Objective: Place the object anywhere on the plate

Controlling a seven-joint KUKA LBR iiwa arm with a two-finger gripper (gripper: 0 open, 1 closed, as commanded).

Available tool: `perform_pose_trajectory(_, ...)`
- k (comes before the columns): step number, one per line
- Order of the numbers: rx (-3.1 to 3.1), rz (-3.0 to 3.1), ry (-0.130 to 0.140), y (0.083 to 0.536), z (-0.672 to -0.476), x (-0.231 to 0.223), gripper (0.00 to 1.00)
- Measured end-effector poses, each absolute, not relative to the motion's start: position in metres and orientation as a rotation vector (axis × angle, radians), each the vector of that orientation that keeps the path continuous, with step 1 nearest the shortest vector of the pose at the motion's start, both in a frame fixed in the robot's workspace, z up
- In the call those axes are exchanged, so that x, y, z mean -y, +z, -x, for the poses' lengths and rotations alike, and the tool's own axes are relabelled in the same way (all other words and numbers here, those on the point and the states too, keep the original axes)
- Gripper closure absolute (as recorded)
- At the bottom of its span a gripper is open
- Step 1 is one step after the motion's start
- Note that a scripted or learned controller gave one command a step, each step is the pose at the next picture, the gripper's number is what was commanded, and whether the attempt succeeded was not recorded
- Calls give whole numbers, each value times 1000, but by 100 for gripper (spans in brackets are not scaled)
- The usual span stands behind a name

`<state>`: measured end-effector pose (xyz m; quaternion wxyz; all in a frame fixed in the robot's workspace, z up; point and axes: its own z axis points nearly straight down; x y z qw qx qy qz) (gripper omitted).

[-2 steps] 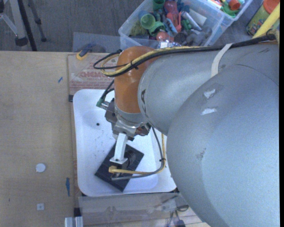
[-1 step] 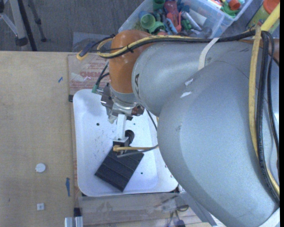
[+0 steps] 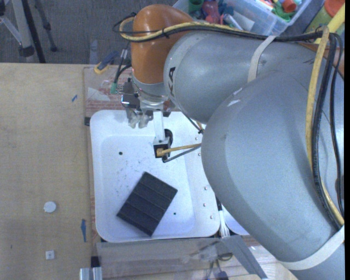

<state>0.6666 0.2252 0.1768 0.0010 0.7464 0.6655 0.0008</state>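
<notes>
A black ribbed rectangular block (image 3: 147, 203) lies flat and turned at an angle in the front half of the left white bin (image 3: 106, 219). My gripper (image 3: 139, 121) hangs over the bin's back edge, well behind the block and apart from it, with nothing seen in it. The arm's big grey body covers the right bin. Only a pale curved sliver (image 3: 232, 224) peeks out below the arm there, and I cannot tell whether it is the plate.
The tan bench top (image 3: 44, 136) stretches to the left of the bin, with a small white disc (image 3: 50, 206) on it. A clear box of colourful items (image 3: 251, 13) stands at the back. The arm fills the right side.
</notes>
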Motion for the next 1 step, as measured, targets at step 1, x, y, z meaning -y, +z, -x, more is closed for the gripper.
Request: perform_pose_trajectory(1,-2137,-2301,2,252,-667,-225,100)
